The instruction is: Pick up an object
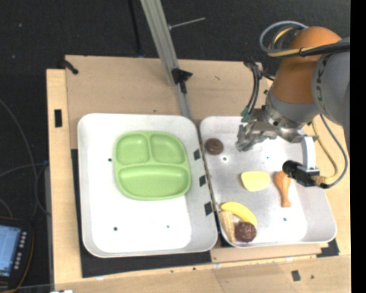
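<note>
Well, nearest me the banana (239,212) lies at the right bin's (317,227) front; farther back the gripper (246,140) hovers over bare floor, seemingly holding nothing. The yellow piece (255,180) sits near, at its six o'clock, long axis three-to-nine.

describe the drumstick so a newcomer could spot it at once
Look in the right bin, toward its right side. The drumstick lies right of the yellow wedge. It alone is orange-brown and club-shaped, with a rounded top tapering to a thin end.
</note>
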`<move>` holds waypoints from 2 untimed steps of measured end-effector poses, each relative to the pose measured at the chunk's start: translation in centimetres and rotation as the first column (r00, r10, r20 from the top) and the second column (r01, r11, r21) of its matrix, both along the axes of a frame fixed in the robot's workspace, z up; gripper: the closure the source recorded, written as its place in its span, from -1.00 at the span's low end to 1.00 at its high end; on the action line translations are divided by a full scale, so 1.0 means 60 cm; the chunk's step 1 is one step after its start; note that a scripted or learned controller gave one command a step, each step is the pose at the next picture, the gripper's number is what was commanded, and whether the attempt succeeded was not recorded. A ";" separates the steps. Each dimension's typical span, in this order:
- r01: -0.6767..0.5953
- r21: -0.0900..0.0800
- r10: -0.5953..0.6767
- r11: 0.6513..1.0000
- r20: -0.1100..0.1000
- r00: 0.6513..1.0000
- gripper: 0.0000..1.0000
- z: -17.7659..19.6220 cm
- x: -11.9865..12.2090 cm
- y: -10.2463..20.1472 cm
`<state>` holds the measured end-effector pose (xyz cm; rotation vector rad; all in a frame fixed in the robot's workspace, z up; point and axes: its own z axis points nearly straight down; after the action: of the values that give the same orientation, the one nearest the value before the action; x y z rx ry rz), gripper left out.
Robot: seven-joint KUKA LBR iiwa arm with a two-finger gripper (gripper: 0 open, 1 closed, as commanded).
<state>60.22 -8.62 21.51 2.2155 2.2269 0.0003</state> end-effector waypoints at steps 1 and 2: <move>-0.002 0.001 0.002 1.000 0.003 1.000 1.00 0.009 0.004 0.082; -0.004 0.002 0.004 1.000 0.003 1.000 1.00 0.030 -0.011 0.182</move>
<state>59.54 2.33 23.34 2.2113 2.2309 0.0058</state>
